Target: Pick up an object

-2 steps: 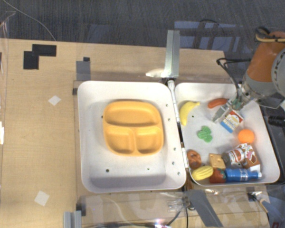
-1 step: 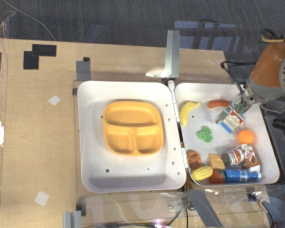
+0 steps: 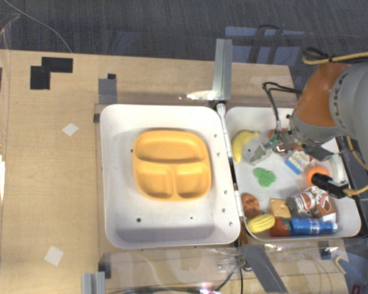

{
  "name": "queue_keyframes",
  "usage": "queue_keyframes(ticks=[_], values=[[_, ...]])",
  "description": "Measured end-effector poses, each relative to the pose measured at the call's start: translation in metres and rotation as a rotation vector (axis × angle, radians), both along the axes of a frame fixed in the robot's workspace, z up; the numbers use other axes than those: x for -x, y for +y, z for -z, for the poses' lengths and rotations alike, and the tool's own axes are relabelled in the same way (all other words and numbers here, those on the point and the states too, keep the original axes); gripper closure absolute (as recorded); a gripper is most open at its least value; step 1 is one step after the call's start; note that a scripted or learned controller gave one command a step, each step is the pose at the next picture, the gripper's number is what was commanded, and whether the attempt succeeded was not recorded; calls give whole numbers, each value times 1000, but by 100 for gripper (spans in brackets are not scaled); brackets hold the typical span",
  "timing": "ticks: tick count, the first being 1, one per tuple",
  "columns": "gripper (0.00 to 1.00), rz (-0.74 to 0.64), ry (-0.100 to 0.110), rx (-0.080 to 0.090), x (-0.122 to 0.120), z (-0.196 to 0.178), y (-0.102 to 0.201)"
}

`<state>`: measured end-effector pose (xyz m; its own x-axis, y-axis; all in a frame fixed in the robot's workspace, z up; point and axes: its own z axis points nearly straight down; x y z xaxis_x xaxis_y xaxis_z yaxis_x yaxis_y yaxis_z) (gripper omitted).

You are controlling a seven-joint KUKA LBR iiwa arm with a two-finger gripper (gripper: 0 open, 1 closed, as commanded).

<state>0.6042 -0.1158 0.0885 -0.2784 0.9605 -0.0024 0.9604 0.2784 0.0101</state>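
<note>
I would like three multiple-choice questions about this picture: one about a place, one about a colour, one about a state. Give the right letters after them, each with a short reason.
1. Where does the yellow divided tray lie?
A. in the left bin
B. in the right bin
C. on the bare bench

2. What colour is the small leafy toy below the gripper?
A. red
B. green
C. blue

3. How does the blue bottle in the right bin rest?
A. upright
B. on its side
C. on top of the tray

Answers:
1 A, it sits in the middle of the left bin.
2 B, it is plainly green.
3 B, it lies lengthwise near the bin's front edge.
</note>
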Motion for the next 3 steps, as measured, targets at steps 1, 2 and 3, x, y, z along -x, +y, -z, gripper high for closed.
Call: queue_keyframes(ticks=[1, 2, 3], values=[[0, 95, 1, 0, -18, 1, 12], [100, 86, -8, 3, -21, -14, 13], [0, 85, -7, 3, -21, -13, 13]])
